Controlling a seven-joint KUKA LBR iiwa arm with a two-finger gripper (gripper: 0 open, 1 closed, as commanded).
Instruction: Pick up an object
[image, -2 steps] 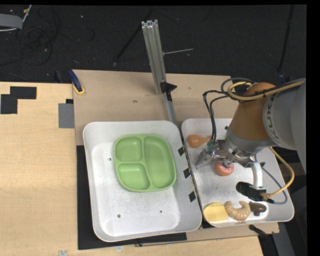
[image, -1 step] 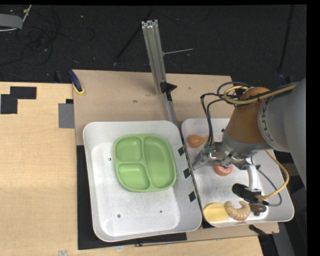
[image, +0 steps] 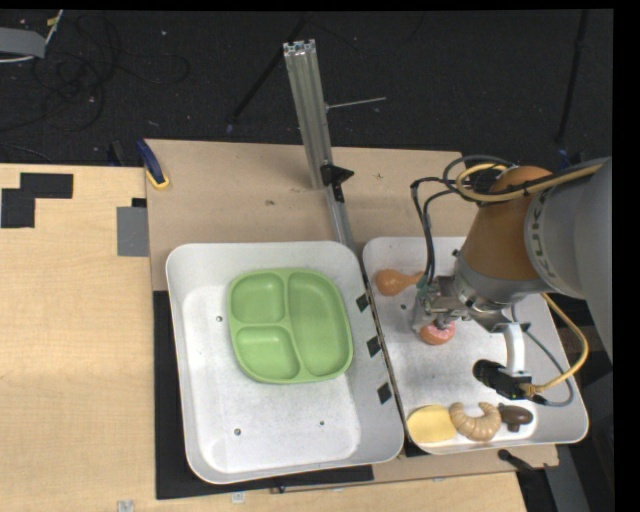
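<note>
On the left, a white bin (image: 200, 400) with a green divided plate (image: 290, 325) lying flat in its middle. To the right, a second white bin (image: 430, 385): an orange pear-shaped piece (image: 392, 282) near its far left corner, a pink ball (image: 437, 333) at its middle, directly under the gripper (image: 438, 312). Cannot tell whether gripping or not. Along the near edge, a yellow piece (image: 431, 425), a tan curled piece (image: 478, 420) and a brown piece (image: 516, 415) in a row.

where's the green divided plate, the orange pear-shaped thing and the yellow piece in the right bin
green divided plate (image: 290, 326): camera view, on the ridge between its compartments
orange pear-shaped thing (image: 390, 282): camera view, on its rounded body
yellow piece (image: 431, 425): camera view, on its top face
</note>
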